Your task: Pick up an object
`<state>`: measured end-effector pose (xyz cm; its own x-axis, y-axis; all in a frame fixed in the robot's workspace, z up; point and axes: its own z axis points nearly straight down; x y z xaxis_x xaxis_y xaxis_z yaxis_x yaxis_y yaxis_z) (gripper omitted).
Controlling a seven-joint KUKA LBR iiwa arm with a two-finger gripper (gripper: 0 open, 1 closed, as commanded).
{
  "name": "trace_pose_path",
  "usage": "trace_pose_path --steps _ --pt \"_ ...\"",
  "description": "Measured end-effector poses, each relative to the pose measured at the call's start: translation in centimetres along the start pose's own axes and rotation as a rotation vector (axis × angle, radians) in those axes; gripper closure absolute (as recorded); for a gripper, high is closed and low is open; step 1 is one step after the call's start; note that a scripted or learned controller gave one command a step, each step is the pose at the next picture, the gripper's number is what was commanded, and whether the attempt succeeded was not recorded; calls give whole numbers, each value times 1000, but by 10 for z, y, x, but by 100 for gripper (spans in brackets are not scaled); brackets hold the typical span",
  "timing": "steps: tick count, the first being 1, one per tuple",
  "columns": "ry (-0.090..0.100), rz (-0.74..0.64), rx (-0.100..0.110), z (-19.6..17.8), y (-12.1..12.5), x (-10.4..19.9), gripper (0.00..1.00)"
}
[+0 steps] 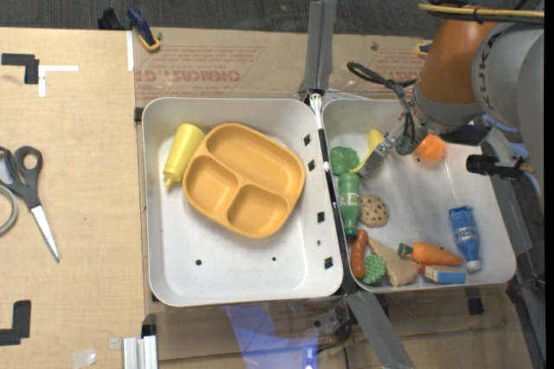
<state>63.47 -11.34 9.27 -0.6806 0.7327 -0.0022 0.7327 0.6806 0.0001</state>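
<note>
Now the gripper [374, 159] reaches into the right bin [493, 272], fingers closed on nothing, tips beside the yellow piece [375, 139] and green vegetable [344, 159] near the far left corner.

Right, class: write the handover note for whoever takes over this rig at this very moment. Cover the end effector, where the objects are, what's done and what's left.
End effector: low in the right bin, near its upper left corner, beside a small yellow piece. No object visibly held.
Right bin: orange ball, green bottle, cookie, toy carrot, blue bottle, and a few more toys along the near edge.
Left bin: yellow divided plate and yellow bottle.
Done: arm is in the bin.
Left: grasp an object and lift it.
</note>
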Motion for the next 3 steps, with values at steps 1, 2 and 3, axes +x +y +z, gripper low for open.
trace_pose_path --steps 1,2,3 --pt "1 -125 0 1 -66 51 0" --pt "-1 194 -1 0 -8 7 0" --pt "8 303 13 0 22 -7 0"
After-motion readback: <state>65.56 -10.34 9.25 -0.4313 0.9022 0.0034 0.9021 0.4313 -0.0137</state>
